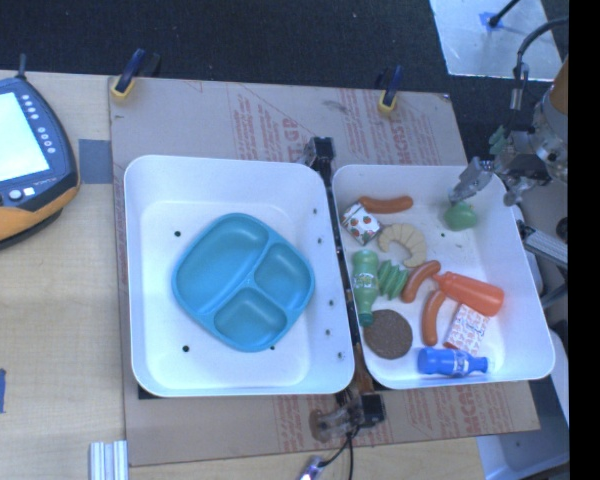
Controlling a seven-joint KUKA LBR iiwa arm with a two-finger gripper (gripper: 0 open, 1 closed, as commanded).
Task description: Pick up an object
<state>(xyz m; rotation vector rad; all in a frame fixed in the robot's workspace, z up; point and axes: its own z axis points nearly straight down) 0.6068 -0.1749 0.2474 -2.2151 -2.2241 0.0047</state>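
Green object: small rounded green piece (pixel 461 216), looks like moulded plastic toy food, lying in the right bin (pixel 525 268) directly under and just beside the tool (pixel 473 181); likeliest target by position.
Tool: grey, at the bin's far right corner, tip pointing down toward the green piece. Whether it touches the piece I cannot tell.
Tool state: cannot tell, apart or together; tip too small and blurred.
Handling (judgement): light, stiff, smooth shell, probably slippery. Rounded form may roll or squirt out of a pinch taken off-centre. Not fragile.
Where to grip (judgement): across the widest middle, low on the body, closing square to it.
Clearance: piece sits apart from its neighbours; bin wall is close behind the tool, on the far side.
Nearest neighbours: orange-red sausage (pixel 386 205) to the tool's left; tan croissant-like piece (pixel 404 242) left and nearer the camera.
Further off: carrot (pixel 471 292), blue bottle (pixel 452 363), brown disc (pixel 388 334), green bottle (pixel 365 283), all well apart from the tool.
Left bin (pixel 150 268): holds a blue divided plate (pixel 243 282), far left of the tool.
Desk (pixel 40 318): pale wood; a tablet-like controller (pixel 20 158) sits at its far left.
Risk (judgement): slip on the curved surface.
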